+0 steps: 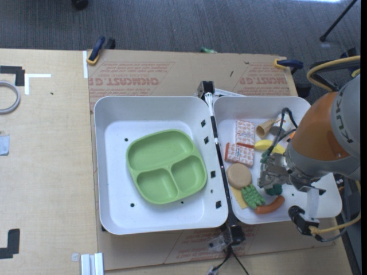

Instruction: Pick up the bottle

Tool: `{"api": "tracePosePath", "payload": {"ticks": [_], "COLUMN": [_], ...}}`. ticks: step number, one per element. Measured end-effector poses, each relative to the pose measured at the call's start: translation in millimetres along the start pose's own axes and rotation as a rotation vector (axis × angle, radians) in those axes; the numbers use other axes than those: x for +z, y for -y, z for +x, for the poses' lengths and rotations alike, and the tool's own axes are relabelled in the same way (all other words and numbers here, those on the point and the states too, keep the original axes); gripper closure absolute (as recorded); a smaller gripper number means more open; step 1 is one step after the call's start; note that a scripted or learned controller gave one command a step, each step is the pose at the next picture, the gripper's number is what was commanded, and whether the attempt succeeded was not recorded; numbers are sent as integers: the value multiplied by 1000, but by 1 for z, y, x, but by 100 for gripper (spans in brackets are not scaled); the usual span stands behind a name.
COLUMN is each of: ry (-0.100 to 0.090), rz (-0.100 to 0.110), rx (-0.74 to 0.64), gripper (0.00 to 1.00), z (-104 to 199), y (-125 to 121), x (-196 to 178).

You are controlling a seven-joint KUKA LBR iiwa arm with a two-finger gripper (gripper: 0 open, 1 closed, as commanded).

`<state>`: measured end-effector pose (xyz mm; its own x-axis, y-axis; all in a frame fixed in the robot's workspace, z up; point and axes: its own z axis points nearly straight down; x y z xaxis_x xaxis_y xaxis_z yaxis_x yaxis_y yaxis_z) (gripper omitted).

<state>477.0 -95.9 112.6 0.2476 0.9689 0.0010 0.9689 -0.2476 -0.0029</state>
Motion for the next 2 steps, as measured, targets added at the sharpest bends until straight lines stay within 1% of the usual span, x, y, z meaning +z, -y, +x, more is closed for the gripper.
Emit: {"api": "tracePosePath", "payload": {"ticks": [1,2], "ry": [1,1], "rz": [-2,-3], "rx": [164,332], "gripper": [100,100], "z": [-23,15], "y": [-6,3], "x": [14,-104]}}
